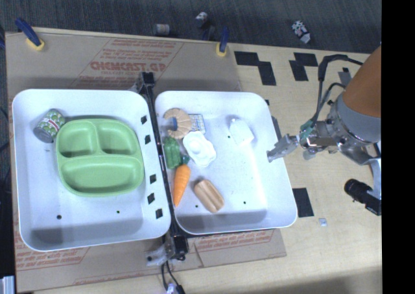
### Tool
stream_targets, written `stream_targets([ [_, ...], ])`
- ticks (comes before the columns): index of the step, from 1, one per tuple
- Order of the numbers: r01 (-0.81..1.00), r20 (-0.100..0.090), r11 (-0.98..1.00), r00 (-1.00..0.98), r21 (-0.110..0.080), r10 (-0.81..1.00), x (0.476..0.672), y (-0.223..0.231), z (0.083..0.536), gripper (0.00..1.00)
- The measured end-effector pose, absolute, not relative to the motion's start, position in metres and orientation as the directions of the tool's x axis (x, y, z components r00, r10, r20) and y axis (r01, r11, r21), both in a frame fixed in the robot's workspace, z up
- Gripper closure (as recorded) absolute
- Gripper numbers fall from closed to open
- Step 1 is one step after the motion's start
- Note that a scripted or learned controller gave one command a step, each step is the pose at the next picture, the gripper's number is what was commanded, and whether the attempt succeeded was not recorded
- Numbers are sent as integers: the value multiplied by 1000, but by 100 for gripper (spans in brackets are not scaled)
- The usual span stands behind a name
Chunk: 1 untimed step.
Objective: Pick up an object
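Note:
The right bin (259, 203) holds an orange carrot (181, 183), a tan bread-like block (209, 195), a white lumpy piece (199, 148), a white rounded piece (240, 132), a green item (170, 153) and a round tan bun (175, 119). My gripper (283, 148) hangs just outside that bin's right rim, level with its middle, and points left toward it. Nothing is visibly in its grasp. The arm comes in from the right edge.
The left bin (32, 221) carries a green divided plate (99, 155) and a small tin can (48, 125) at its upper left. A black divider (153, 150) joins the bins. Cardboard lies under them, held by blue-and-yellow clamps (29, 34).

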<state>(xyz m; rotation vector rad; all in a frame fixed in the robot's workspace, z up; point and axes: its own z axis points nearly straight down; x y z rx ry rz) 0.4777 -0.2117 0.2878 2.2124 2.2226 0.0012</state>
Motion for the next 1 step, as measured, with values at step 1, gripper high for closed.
stream_targets([
  [1,1000,1,5,-5,-3,1000,494,-210,217,0],
])
